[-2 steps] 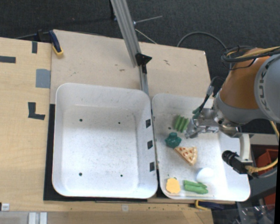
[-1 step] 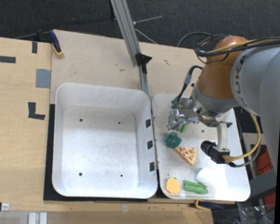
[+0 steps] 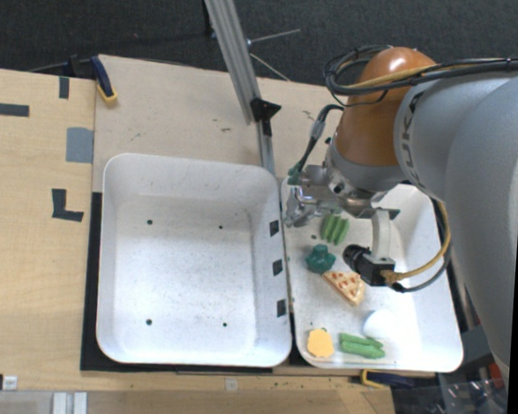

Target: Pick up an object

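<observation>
My gripper (image 3: 296,210) hangs over the far left part of the right bin (image 3: 435,347), close to the wall shared with the left bin. Just to its right lies a green ribbed piece (image 3: 334,227). Nearer the front of it sit a dark teal lump (image 3: 319,257) and a yellow waffle-like wedge (image 3: 345,286). Toward the bin's front are a white rounded object (image 3: 382,324), a small orange piece (image 3: 320,343) and a green pod (image 3: 361,345). I see nothing held in the gripper.
The left bin (image 3: 115,236) lies beside the right one, with a raised wall between them (image 3: 277,265). A slanted metal pole (image 3: 238,59) stands behind the bins. A black cable and connector (image 3: 366,262) hang from the wrist over the right bin.
</observation>
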You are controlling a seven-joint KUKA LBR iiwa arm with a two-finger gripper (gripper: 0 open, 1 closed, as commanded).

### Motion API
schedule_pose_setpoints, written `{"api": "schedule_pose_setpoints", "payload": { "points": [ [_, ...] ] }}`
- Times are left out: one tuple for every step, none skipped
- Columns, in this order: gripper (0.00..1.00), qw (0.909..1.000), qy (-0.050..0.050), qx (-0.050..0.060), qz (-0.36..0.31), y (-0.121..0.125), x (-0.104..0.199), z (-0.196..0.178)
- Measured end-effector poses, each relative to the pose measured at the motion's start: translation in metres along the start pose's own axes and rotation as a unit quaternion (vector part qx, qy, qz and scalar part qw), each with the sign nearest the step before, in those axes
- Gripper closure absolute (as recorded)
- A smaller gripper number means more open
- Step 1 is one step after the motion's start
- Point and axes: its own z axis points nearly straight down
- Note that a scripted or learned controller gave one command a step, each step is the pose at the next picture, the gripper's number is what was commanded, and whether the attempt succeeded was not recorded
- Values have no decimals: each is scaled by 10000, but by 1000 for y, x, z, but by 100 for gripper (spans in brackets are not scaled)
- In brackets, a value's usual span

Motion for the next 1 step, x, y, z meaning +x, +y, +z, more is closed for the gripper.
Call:
{"api": "schedule_pose_setpoints", "payload": {
  "points": [
    [100, 10000, -5, 5, 6, 15, 46, 8]
  ]
}}
